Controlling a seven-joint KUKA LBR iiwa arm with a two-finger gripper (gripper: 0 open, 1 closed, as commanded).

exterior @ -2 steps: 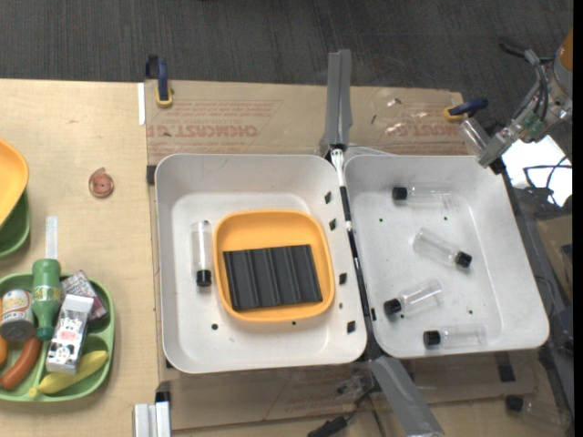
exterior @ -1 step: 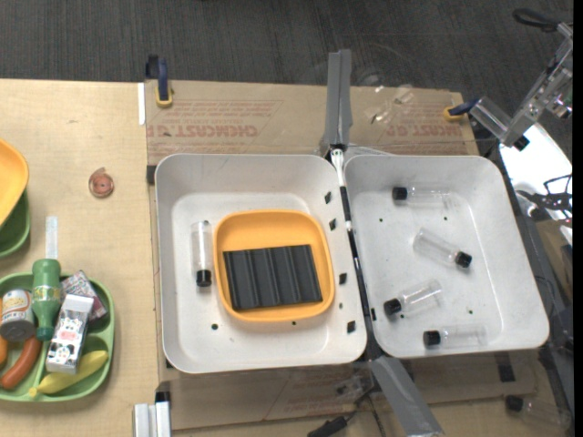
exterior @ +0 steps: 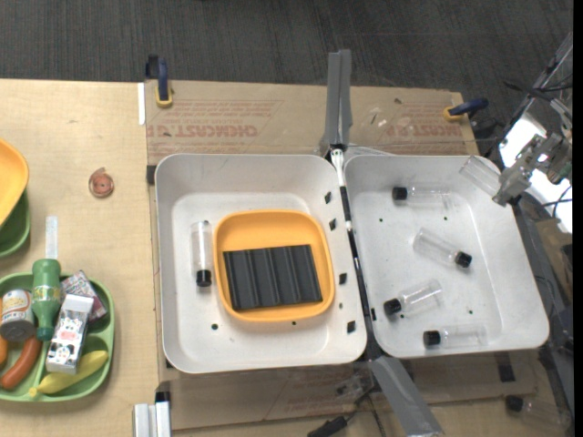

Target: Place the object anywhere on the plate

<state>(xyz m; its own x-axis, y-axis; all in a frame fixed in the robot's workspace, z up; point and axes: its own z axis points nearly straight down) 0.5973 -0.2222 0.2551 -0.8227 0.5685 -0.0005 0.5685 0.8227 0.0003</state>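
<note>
An orange plate (exterior: pixel 270 222) lies in the left bin (exterior: pixel 182 335), and a black ribbed rectangular piece (exterior: pixel 273 276) rests flat on its middle. Just left of the plate, a clear vial with a black cap (exterior: pixel 200 253) lies on the bin floor. Several more clear, black-capped vials are scattered in the right bin (exterior: pixel 510 326), among them one at the back (exterior: pixel 421 192), one in the middle (exterior: pixel 444 248) and one near the front (exterior: pixel 412 299). My gripper (exterior: pixel 510 182) hangs over the right bin's far right corner, well away from the plate. Nothing is visibly held in it.
A translucent shape (exterior: pixel 477 171) lies by the right bin's back right corner, close to the gripper. On the wooden bench to the left stand a green tray of toy food (exterior: pixel 55 335) and part of a yellow bowl (exterior: pixel 11 185). Clamps hold cardboard behind the bins.
</note>
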